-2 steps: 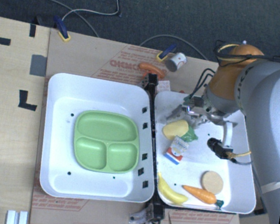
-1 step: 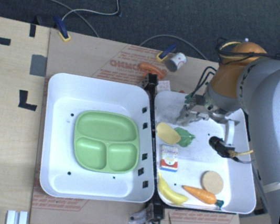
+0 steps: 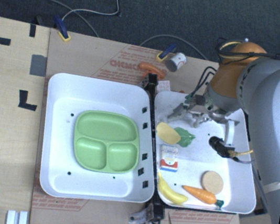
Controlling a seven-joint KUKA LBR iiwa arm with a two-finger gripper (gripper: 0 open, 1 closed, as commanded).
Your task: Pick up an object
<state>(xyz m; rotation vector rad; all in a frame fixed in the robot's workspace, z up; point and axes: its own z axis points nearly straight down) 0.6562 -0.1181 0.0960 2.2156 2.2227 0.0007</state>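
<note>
Objects, a yellow piece (image 3: 168, 134) and green leafy toy (image 3: 183, 136), lie in the right bin (image 3: 236, 202) near its left wall. We judge the approach underway: our tool (image 3: 195, 113) hovers just above them, grip unreadable, needing descent.

Yellow chip (image 3: 168, 134), green scrap (image 3: 183, 136), small carton (image 3: 169, 158), cookie (image 3: 212, 182), carrot (image 3: 201, 195) and banana (image 3: 170, 192) lie loose in the right bin (image 3: 243, 176).

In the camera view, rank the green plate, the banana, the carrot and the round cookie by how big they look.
1. green plate, by far the largest
2. banana and carrot, about alike in length, too close to rank
3. round cookie, smallest
</note>
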